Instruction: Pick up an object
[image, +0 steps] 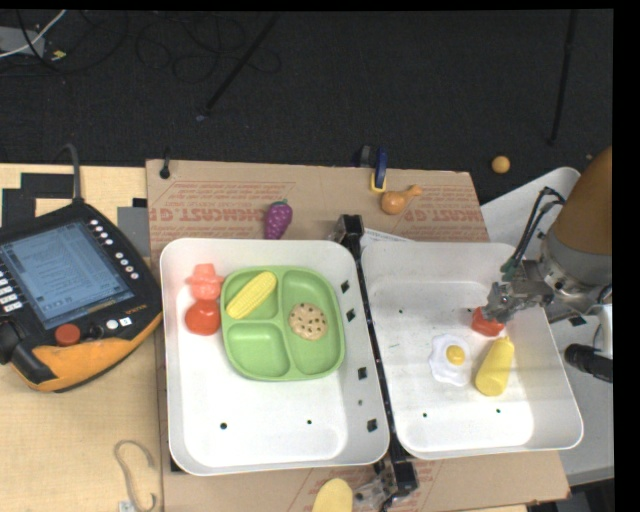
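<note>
Hovering over the red piece (487, 322) in the right bin (560, 425), our end effector (505, 298) hides its grip, so we cannot tell its state. We judge it may nudge the egg (449, 358) or yellow bottle (494, 366) just beside.

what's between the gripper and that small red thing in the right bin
Nothing visible. The gripper sits right over the small red object, at its upper edge. The fried egg and yellow bottle lie just below it, off to the side, not in the path.
</note>
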